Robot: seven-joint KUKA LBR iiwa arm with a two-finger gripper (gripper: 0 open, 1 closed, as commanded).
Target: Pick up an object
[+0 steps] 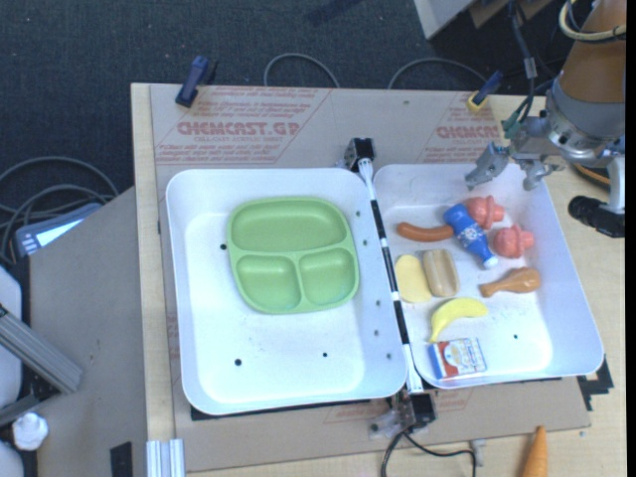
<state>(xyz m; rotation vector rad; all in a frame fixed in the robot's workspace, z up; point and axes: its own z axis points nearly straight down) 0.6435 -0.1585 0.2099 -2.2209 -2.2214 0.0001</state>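
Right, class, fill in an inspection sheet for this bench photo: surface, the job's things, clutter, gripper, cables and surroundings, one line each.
Surface: two white bins side by side on a brown board; left bin, right bin.
Job's things: in the right bin, sausage, blue bottle, pink toys, hotdog bun, drumstick, banana, small carton.
Clutter: green divided tray in the left bin.
Gripper: gripper open above the right bin's far edge, holding nothing.
Cables: loops behind the board; more at the left.
Surroundings: dark carpet; blue clamps on the board's far corners.
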